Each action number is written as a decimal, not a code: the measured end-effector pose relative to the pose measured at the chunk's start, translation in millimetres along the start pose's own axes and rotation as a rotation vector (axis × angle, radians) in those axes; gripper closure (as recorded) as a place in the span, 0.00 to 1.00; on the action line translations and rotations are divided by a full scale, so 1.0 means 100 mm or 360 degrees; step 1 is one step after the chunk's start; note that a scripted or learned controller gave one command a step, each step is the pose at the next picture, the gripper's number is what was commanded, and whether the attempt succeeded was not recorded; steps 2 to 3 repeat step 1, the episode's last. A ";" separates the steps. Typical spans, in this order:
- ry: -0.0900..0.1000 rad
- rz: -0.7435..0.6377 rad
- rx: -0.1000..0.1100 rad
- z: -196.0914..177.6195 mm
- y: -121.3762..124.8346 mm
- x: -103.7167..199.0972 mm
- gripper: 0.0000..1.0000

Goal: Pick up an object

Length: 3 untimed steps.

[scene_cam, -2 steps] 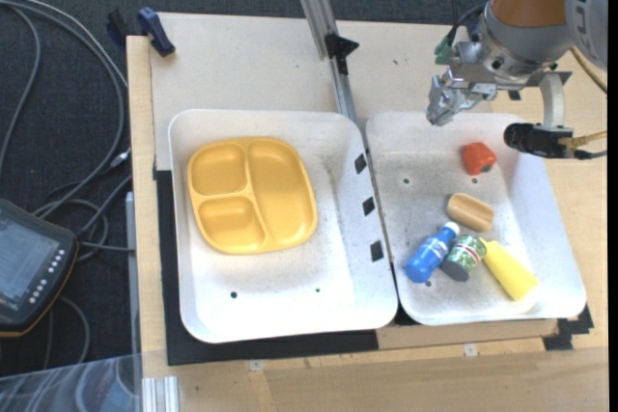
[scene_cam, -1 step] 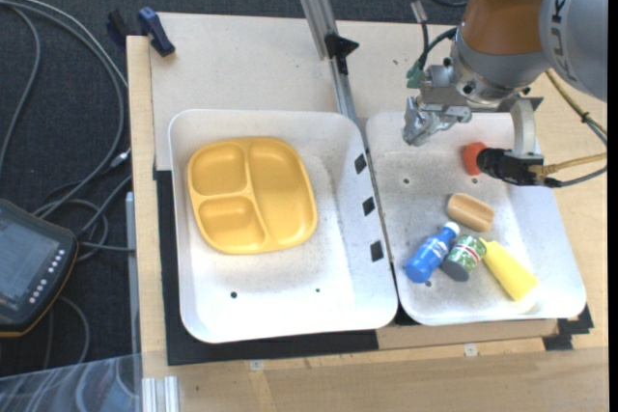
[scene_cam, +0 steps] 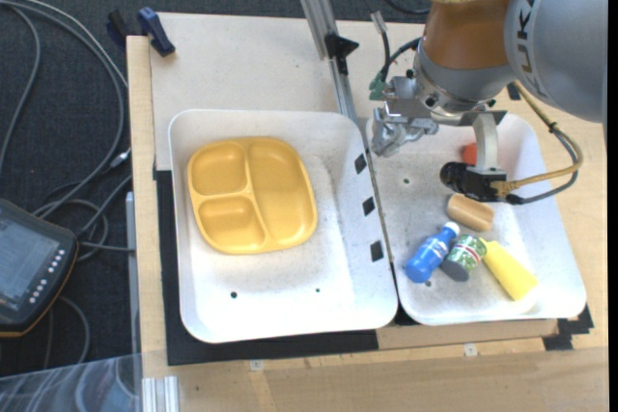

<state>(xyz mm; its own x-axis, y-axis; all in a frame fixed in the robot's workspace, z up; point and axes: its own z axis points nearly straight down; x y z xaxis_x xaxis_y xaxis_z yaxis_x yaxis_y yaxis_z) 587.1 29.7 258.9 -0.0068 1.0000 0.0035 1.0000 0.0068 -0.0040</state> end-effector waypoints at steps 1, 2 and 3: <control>-0.0001 0.0001 0.0001 0.10 -0.14 0.46 1.00; -0.0001 0.0001 0.0001 0.10 -0.14 0.46 1.00; -0.0001 0.0001 0.0001 0.10 -0.14 0.46 1.00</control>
